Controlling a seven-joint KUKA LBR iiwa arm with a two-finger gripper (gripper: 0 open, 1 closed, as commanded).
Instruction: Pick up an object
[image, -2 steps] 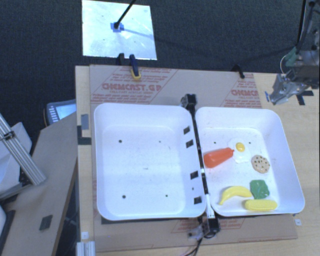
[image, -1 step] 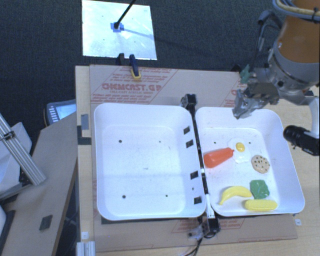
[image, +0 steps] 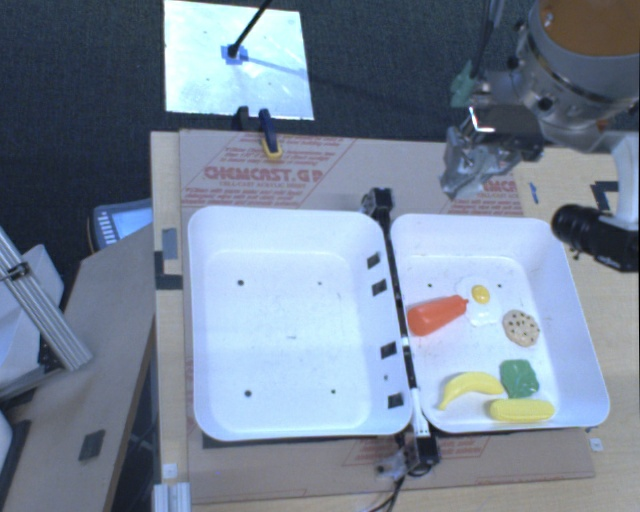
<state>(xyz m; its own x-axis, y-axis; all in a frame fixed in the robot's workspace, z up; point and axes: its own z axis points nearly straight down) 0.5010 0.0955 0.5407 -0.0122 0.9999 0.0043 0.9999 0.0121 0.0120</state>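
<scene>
Nearest to the camera, along the front wall of the right bin (image: 585, 330), a yellow corn-like piece (image: 521, 409) was seen, with a banana (image: 470, 387) just beside it and a green piece (image: 519, 376) touching both from behind. All three were judged to be light, stiff plastic toys with smooth skin, so some slipping was to be expected. They were crowded against the front rim, and little room was left there for fingers.

A little farther, a round cookie (image: 520, 326) and a flat fried egg (image: 479, 296) were lying; both were judged too thin to be taken easily. The orange carrot (image: 437, 315) was lying on its side near the wall between the bins, apart from the others. It was judged the best choice, to be taken across its thick middle, with open floor around it. Only the dividing wall on its left side had to be respected.

The left bin (image: 200, 330) offered free room for moving.

Farthest, the claw (image: 470, 172) was hanging above the bench (image: 330, 165) behind the right bin. Nothing was seen in it; its fingers were possibly a little apart, but this could not be told.
</scene>
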